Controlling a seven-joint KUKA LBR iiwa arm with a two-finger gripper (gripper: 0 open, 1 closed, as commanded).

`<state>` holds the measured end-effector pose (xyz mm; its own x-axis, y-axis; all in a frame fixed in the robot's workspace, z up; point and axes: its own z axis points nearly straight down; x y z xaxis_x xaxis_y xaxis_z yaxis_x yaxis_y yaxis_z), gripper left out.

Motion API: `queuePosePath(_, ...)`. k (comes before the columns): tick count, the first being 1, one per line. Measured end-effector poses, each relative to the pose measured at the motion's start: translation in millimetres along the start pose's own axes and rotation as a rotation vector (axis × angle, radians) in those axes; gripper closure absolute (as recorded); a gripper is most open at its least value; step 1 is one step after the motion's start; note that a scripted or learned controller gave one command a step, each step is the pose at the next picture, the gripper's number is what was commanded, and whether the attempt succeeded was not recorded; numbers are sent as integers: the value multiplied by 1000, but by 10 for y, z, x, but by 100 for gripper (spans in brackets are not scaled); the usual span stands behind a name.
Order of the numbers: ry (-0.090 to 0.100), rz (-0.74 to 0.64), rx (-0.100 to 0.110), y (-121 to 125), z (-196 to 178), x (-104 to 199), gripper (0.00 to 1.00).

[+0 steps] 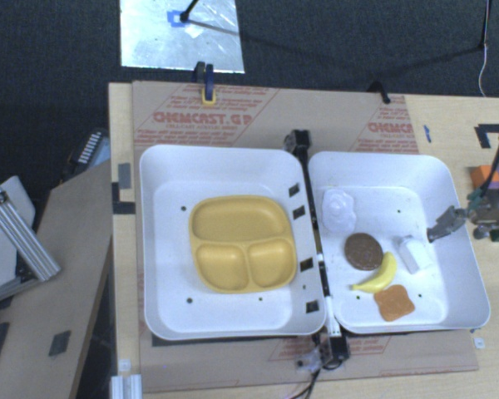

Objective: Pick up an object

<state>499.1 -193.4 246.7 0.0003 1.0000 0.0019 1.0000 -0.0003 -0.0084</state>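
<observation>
Entering at the right rim of the right bin [461, 223], the end effector [443, 224] sits low over the bin's edge, and whether it is spread or pressed together cannot be told from this angle; nothing is seen gripped. By my reading the step in hand is the approach, with no object yet chosen by contact.

From largest to smallest: the bench [333, 110] carries both bins; the left bin [162, 223] holds a yellow divided tray [239, 243]. In the right bin lie a clear, pale lump [338, 209], a brown round disc [363, 251], a banana [379, 274], an orange toast-like piece [394, 303] and a small white block [409, 254].

That white block is nearest the end effector, just beside it toward the bin's middle. Its long axis runs from upper left to lower right. The banana curves from lower left up to the right, touching the disc's lower edge.

A likely next move is a short reach inward and down, wrist turned across the block's long axis.
</observation>
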Motion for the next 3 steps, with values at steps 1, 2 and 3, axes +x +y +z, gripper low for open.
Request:
queuePosePath(1,-3,-4,-10,23,-52,5,0)
queuePosePath(2,-1,-2,-6,43,562,-41,0)
queuePosePath(3,-1,-1,-6,-35,1034,2,0)
